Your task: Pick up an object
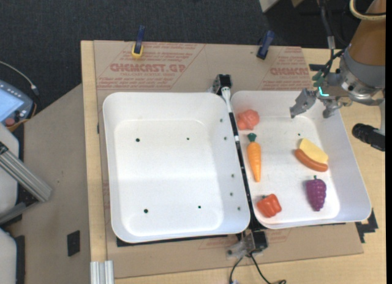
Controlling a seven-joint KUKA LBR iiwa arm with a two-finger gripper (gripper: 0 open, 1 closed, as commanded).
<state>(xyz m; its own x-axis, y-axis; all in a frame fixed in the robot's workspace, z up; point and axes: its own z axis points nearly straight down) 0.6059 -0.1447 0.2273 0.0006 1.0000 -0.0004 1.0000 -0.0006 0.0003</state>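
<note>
Hovering over the far end of the right bin [343, 212], my jaws [315, 106] hang spread apart with nothing between them, so I judge no pick is made yet. Every candidate lies in that bin: pink piece [248, 119], carrot [254, 160], red pepper [268, 205], purple grapes [316, 193], yellow-orange wedge [312, 155]. Choosing one, descending and clamping remain. Left bin [116, 160] sits alongside on the desk [92, 93].

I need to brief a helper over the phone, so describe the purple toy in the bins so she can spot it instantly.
Start at the right bin, the one holding toy food. Go to its near right corner: the grape bunch lies there, just below the yellow and orange sandwich piece. It is the only purple thing, dark and bumpy, with a small green stem on top.
</note>
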